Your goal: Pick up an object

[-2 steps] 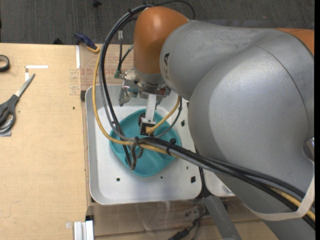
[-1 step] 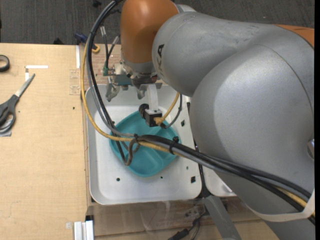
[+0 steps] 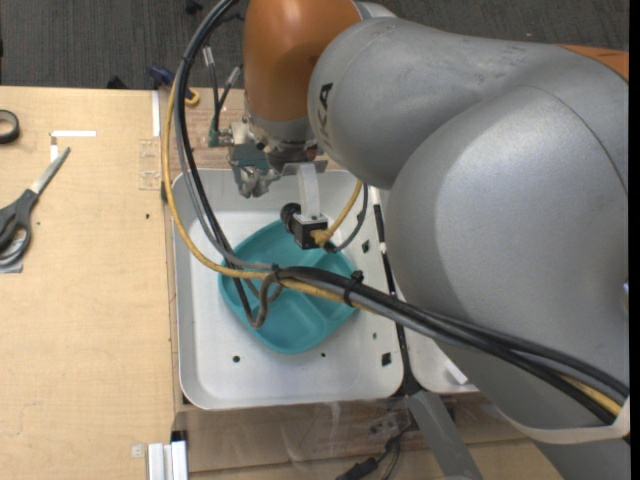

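Note:
A teal, shallow dish (image 3: 295,313) lies in the middle of the left white bin (image 3: 205,368), tilted toward the bin's right side. My gripper (image 3: 256,180) hangs over the bin's far edge, a little beyond and above the dish's far rim, with nothing visibly in it. Yellow and black cables from the arm cross in front of the dish and hide part of it. The grey arm with its orange band covers the upper right of the view.
The right bin (image 3: 440,370) shows just a corner under the arm. On the wooden bench to the left lie a pair of scissors (image 3: 22,216) and a roll of tape (image 3: 6,126). Bare bin floor lies near the front of the dish.

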Robot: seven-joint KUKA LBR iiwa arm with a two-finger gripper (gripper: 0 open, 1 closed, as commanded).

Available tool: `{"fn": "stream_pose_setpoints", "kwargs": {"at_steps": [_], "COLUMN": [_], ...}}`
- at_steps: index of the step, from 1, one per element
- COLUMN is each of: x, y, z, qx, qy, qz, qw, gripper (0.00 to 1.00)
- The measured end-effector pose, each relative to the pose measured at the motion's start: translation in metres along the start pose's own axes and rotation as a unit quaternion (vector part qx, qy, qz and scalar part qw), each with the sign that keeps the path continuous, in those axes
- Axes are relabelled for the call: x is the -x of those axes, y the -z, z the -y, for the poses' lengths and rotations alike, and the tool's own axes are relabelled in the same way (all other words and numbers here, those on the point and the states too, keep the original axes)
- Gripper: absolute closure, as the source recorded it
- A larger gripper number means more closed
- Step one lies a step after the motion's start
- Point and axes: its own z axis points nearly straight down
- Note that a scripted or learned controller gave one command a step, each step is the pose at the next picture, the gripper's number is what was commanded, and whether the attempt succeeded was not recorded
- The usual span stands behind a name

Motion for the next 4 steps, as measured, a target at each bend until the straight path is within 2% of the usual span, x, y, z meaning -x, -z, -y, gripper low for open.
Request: {"fn": "stream_pose_setpoints", "kwargs": {"at_steps": [1,2,3,4], "x": [0.076,0.025,0.038,-0.005], "y": [-0.082,0.077,-0.010,0.112], "z": [0.046,0.074,0.156,0.130], "qx": [0.000,-0.001,-0.002,0.001], "qy": [0.067,-0.031,0.112,0.395], "qz": [-0.002,-0.001,-0.002,-0.002], "qw": [0.9977,0.9995,0.9937,0.9185], "gripper": [1.00,1.00,1.00,1.00]}}
